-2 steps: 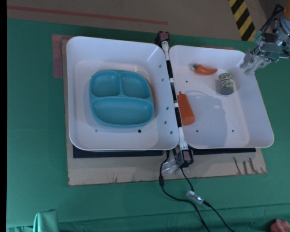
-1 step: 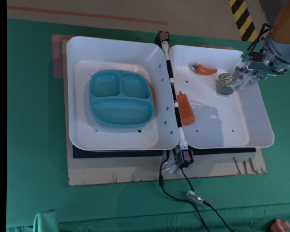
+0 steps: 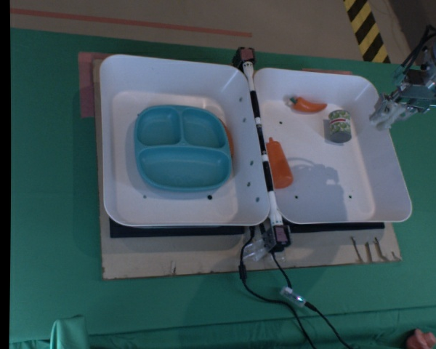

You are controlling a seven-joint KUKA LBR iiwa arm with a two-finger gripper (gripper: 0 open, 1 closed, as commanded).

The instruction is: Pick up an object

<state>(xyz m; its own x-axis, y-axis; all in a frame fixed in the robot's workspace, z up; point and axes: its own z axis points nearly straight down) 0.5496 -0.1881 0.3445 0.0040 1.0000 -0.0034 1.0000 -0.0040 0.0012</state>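
The right bin (image 3: 378,195) holds three things. An orange bottle (image 3: 279,163) lies near its left wall. A small orange carrot-like toy (image 3: 307,105) rests at the back. A short can with a green and white label (image 3: 340,126) stands right of the middle. My gripper (image 3: 387,116) hangs at the bin's right rim, raised, to the right of the can and apart from it. Nothing is seen between its fingers.
The left bin (image 3: 123,195) carries a teal divided plate (image 3: 182,148) with an orange edge of something showing behind its right side. A black-and-white rod (image 3: 260,133) runs between the bins. Cables (image 3: 291,297) trail over the green mat at the front.
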